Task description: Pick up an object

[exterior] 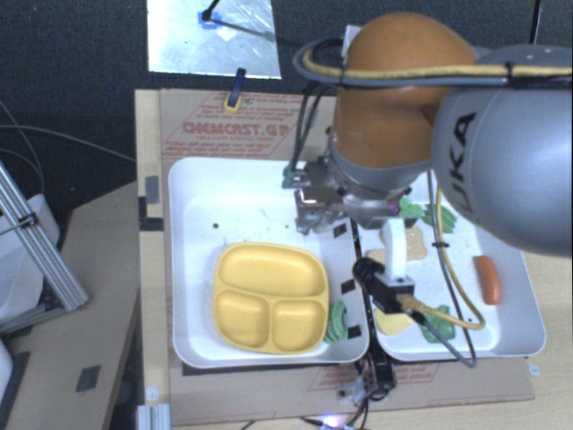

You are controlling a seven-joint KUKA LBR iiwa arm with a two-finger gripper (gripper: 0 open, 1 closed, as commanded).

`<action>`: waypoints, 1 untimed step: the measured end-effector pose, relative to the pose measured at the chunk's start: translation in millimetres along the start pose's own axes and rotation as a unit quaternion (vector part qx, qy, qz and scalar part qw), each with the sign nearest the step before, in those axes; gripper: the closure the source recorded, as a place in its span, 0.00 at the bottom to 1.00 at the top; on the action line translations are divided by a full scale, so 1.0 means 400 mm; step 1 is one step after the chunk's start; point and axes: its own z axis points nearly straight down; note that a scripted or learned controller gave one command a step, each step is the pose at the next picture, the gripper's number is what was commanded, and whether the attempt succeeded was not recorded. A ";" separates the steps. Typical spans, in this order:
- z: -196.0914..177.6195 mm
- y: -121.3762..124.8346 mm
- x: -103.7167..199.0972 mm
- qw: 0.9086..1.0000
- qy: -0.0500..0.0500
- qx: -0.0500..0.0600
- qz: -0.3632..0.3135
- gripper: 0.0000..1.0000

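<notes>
Right bin [519, 322] mostly under the arm [510, 168] (itself cut off at right), green piece [413, 210] half covered

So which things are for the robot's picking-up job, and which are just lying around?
For the job: pincer, yellow divided plate, green piece beside it, orange stick in the right bin.

Just lying about: blue-and-yellow tool, shiny sheet, printed cardboard.

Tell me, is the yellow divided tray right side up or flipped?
Right side up: the yellow tray shows three hollow compartments facing up.
</notes>
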 end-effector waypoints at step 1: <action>0.623 0.025 -0.017 1.000 -0.002 -0.005 0.007 1.00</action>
